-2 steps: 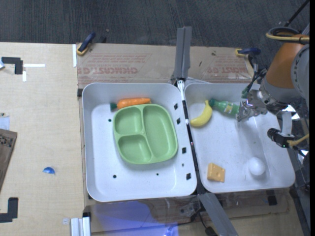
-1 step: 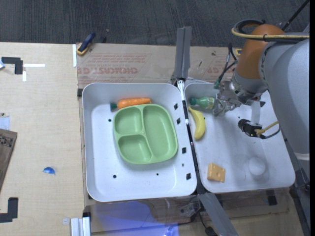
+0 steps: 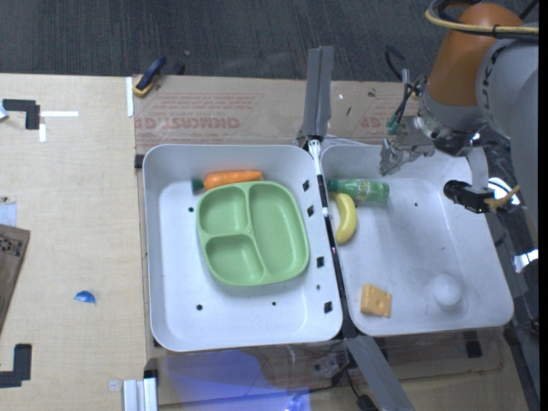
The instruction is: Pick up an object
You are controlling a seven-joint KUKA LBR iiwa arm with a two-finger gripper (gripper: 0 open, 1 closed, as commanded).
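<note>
Green bottle point(image 3: 360, 189) lies just below-left of the claw point(image 3: 390, 163) (grip state unclear), beside 1 banana point(image 3: 345, 217).

Your grey KUKA arm point(image 3: 505, 67) comes in from the right side of the view, high in the upper right corner. You can see its rounded orange band point(image 3: 462, 45) sitting just above the wrist, with a thin cable looping over the top of it and more dark cabling trailing down along the arm's lower side. From that band the wrist angles down and to the left, ending in the small two-finger metal gripper point(image 3: 392, 159). The gripper points downward and hangs at the far left tip of the arm. Its fingertips look small and dark from this slanted angle.
</note>
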